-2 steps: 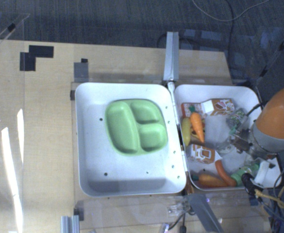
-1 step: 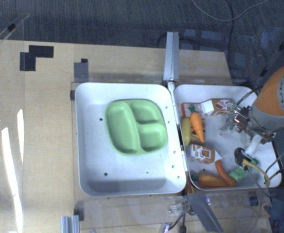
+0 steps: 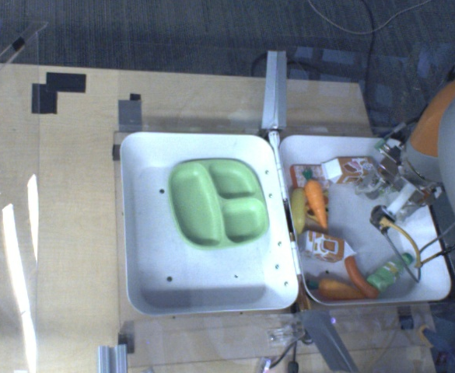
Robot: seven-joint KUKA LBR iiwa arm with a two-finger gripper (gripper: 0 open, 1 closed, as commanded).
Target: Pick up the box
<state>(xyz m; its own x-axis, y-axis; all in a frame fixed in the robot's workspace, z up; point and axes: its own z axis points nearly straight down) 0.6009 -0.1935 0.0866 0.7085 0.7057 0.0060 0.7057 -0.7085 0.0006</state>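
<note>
A flat white box with red-brown print lies at the far end of the right bin. A second small carton with orange print lies tilted near the bin's left wall. My gripper reaches in from the right and hangs low at the right edge of the far box. It is either touching the box or just above it. The metal wrist parts and cables hide the tip. Nothing is visibly lifted off the bin floor.
In the right bin lie a carrot, a yellow piece, two orange-red vegetables at the near wall and a green packet. The left bin holds a green divided tray. A yellow cable loops below the wrist.
</note>
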